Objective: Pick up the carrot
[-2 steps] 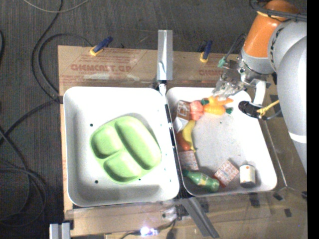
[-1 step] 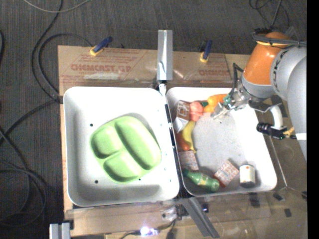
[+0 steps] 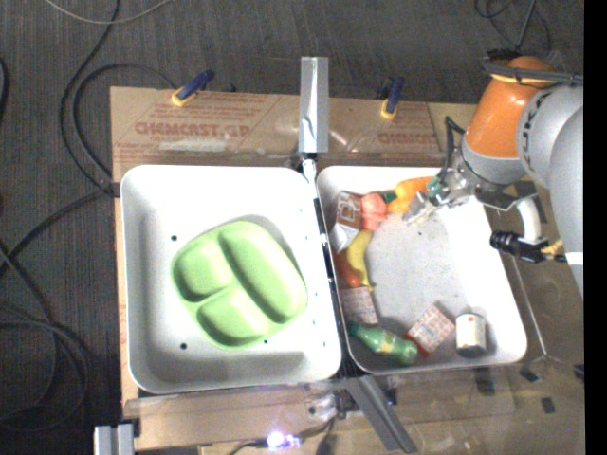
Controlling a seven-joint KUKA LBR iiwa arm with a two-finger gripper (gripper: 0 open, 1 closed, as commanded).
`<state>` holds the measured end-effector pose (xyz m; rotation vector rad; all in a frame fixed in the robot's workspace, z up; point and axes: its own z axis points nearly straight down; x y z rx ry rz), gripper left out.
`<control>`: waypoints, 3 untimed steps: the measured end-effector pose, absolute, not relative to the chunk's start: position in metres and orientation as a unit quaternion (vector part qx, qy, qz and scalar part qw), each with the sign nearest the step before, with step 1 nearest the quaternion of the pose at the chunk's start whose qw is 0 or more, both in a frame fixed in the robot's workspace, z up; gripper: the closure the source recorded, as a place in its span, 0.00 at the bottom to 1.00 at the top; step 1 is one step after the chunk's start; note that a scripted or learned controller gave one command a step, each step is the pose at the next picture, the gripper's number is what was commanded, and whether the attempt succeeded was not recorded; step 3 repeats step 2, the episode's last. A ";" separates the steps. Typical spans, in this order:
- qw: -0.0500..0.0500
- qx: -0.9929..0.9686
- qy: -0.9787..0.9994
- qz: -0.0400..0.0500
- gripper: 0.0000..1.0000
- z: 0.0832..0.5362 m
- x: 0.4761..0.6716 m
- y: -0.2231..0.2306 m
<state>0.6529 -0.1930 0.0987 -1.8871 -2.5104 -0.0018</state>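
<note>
Fingers [image 3: 420,207], grip state unclear, hover beside carrot [image 3: 410,190] near right bin's [image 3: 507,297] far rim.

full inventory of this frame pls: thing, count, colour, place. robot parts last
white bins: 2, white, side by side on the bench
divided plate: 1, light green, three compartments, in the left bin
carrot: 1, orange, top of the right bin, right by the gripper
red item: 1, red/pink, upper left of the right bin; type unclear
banana: 1, yellow, along the right bin's left wall
bottle: 1, green, lying at the right bin's near edge
small box: 1, red and white pattern, lower right bin
small can: 1, white, lower right corner of the right bin
clamps: 2, blue and yellow, on the cardboard's far edge
gripper: 1, grey, over the top of the right bin
arm: 1, grey with orange band, from the right
</note>
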 end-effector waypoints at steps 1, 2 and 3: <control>0.002 -0.601 -0.799 -0.001 1.00 0.107 0.653 -0.192; 0.005 -0.661 -0.750 0.013 1.00 0.089 0.662 -0.132; 0.005 -0.661 -0.750 0.013 1.00 0.089 0.662 -0.132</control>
